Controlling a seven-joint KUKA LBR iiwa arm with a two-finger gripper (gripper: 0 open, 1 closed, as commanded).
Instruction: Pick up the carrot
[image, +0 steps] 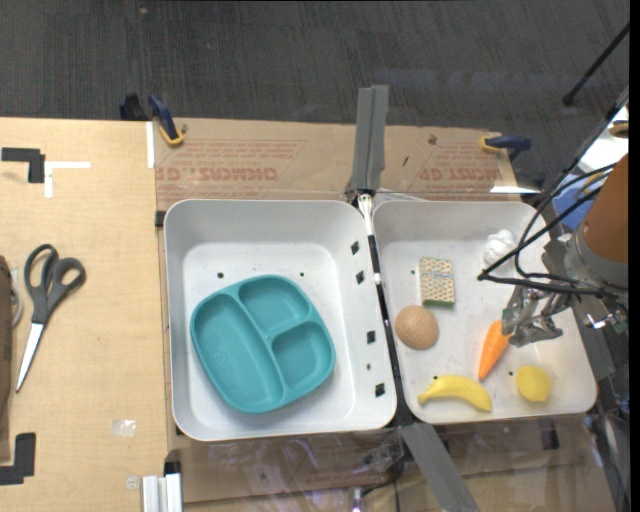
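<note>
Two white bins (180, 330) on a cardboard-covered bench (80, 300); gripper (522, 330) over the carrot (491, 349) top in right bin, claw state unclear. Scissors (45, 290) lie left.

A light wooden bench top (80, 150) under dark grey carpeted floor (300, 50); brown printed cardboard sheet (260, 165) lies clamped along its back.

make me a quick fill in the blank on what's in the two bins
1. The teal tray lies in the ____ bin.
2. The carrot lies between the egg and the ____.
3. The tool is at the carrot's ____ end.
4. The fruit below the egg is a ____.

Missing words: left; lemon; upper; banana
</note>
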